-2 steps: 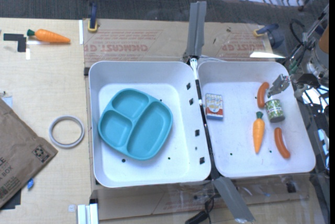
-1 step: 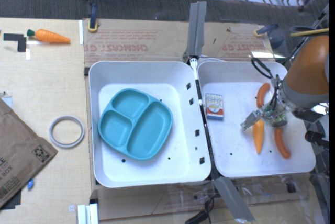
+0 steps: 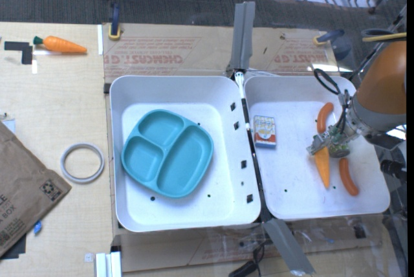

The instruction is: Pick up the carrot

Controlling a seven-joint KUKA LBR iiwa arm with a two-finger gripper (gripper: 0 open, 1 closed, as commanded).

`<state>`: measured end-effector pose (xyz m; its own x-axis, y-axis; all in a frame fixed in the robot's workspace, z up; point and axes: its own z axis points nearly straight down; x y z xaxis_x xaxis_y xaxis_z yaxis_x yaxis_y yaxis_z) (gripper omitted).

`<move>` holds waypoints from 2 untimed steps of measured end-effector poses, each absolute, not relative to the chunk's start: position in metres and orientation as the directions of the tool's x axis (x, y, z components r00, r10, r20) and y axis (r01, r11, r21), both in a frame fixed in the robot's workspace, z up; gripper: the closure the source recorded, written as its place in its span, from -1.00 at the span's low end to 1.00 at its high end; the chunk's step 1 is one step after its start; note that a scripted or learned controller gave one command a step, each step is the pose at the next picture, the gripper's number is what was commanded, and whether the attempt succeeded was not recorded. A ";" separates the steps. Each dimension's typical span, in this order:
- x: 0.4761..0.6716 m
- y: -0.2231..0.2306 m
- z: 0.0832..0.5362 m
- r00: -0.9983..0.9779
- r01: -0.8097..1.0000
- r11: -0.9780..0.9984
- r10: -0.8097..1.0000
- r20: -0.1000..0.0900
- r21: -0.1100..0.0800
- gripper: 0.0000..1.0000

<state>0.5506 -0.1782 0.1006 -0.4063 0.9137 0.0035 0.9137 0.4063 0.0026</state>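
Grey bar [image 3: 288,250] juts out at the near edge, at the seam between the two bins. Left bin [image 3: 123,204] holds a blue divided plate [image 3: 168,153], lying flat. Right bin [image 3: 284,204]: small printed box [image 3: 265,131] near its left wall; carrot [image 3: 322,167] toward the right side, thick end up, tip pointing to the near rim. Gripper [image 3: 333,140] sits right at the carrot's thick end, touching or just over it; claw apart or together, cannot tell. One red sausage [image 3: 323,116] just beyond the gripper, another [image 3: 349,177] just right of the carrot. Outside the bins, on the bench to the left: tape ring [image 3: 83,161], cardboard box [image 3: 22,195], second carrot [image 3: 61,44] at the far corner.
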 end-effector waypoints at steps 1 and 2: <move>0.551 -0.179 0.110 -0.403 0.915 0.403 0.915 0.003 0.004 1.00; 0.651 -0.158 0.219 -0.291 0.957 0.291 0.957 -0.003 0.001 1.00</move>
